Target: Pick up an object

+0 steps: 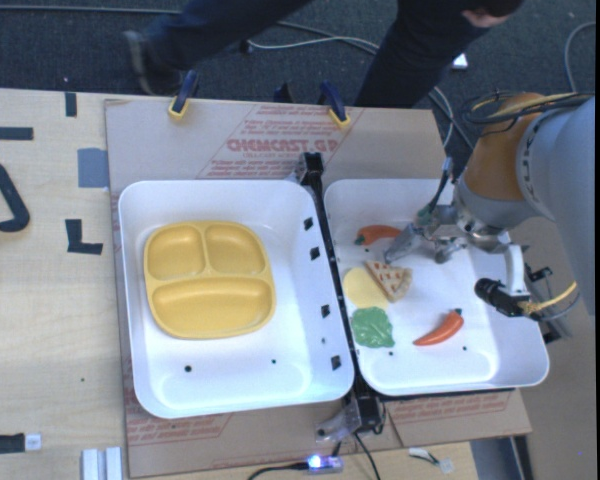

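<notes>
Over the right bin (520, 368), the hand (400, 251) hangs near the wedge (389, 280); whether it's spread, I cannot tell. Best to descend squarely astride one item.

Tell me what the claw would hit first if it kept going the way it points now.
The claw points left and downward in the right bin. Going straight on, it would probably meet the brown wedge-shaped piece first, lying against the yellow round piece, though depth is unclear here.
</notes>
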